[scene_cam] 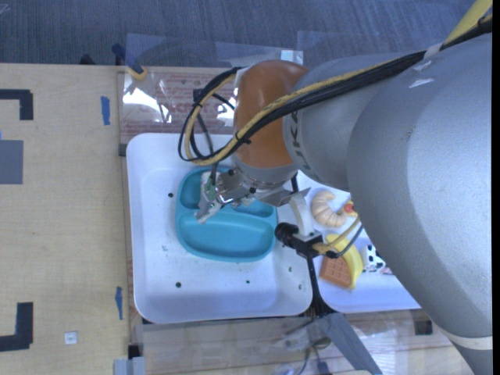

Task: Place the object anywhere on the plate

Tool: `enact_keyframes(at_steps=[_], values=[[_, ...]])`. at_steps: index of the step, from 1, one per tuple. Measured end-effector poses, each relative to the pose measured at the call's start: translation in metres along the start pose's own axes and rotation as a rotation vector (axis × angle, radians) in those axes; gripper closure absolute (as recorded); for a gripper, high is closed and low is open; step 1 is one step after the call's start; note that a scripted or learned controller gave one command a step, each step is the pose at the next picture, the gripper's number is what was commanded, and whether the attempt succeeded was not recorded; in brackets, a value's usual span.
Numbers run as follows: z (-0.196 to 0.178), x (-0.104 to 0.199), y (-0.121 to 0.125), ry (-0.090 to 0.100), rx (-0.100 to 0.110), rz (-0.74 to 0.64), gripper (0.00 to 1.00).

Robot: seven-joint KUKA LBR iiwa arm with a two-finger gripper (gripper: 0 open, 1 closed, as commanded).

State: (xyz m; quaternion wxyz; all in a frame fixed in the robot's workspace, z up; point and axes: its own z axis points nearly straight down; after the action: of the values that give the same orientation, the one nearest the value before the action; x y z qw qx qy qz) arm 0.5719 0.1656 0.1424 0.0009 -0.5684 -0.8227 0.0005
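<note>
The grey arm's two-finger gripper (209,203) hangs over the blue divided plastic plate (228,237) in the white bin (152,233), its grasp impossible to tell.

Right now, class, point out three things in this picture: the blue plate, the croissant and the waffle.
blue plate (226,241): camera view, on its bare larger compartment.
croissant (328,208): camera view, on the middle of its ridged back.
waffle (336,273): camera view, on its orange gridded face.
</note>
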Motion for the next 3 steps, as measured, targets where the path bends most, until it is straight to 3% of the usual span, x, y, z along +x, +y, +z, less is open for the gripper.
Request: enact_keyframes(at_steps=[3], values=[[0.0000,0.0000,0.0000,0.000,0.000,0.000,0.00]])
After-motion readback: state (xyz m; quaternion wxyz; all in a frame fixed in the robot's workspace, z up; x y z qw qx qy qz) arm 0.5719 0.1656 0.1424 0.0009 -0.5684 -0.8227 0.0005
